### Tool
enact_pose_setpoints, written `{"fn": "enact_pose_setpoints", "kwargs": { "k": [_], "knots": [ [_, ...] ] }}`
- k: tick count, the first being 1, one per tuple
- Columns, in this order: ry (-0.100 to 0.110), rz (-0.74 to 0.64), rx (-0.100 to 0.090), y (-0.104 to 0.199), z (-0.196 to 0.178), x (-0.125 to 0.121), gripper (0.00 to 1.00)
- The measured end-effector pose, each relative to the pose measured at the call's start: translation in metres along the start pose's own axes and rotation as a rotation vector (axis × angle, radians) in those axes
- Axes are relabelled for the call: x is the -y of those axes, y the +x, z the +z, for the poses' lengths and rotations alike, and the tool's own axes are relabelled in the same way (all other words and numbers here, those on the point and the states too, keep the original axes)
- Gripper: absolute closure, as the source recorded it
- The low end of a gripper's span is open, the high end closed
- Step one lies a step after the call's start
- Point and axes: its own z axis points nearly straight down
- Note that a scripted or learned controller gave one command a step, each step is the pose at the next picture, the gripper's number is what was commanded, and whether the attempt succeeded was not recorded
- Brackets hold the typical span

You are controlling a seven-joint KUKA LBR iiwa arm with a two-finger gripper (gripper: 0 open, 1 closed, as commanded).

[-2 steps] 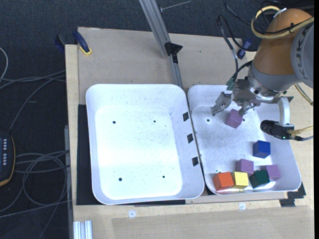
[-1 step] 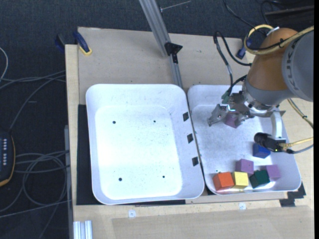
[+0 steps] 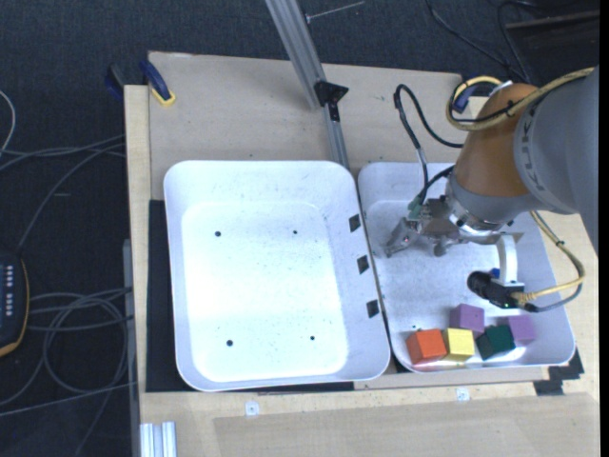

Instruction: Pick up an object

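Note:
Several small blocks lie along the front edge of the right bin (image 3: 400, 198): an orange block (image 3: 428, 345), a yellow block (image 3: 461, 343), a dark green block (image 3: 495, 341), and two purple blocks (image 3: 470, 316) (image 3: 521, 327). My gripper (image 3: 417, 248) hangs over the middle of that bin, well behind the blocks and left of them. Its fingers (image 3: 393, 247) are spread open, with only bare bin floor between them. The orange wrist band and grey arm reach in from the upper right.
The left bin (image 3: 181, 255) sits beside the right one, with small black clips on the shared wall. A slanted metal pole (image 3: 304, 55) rises behind the bins. A black cable plug (image 3: 490, 287) hangs over the right bin near the purple blocks.

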Motion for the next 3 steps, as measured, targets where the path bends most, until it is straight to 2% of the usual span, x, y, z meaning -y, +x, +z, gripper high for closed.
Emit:
{"fn": "enact_pose_setpoints", "kwargs": {
  "k": [1,3],
  "knots": [
    [-0.009,-0.001,0.0,0.0,-0.015,-0.002,1.0],
    [-0.014,-0.002,0.002,0.003,-0.11,-0.015,1.0]
  ]
}}
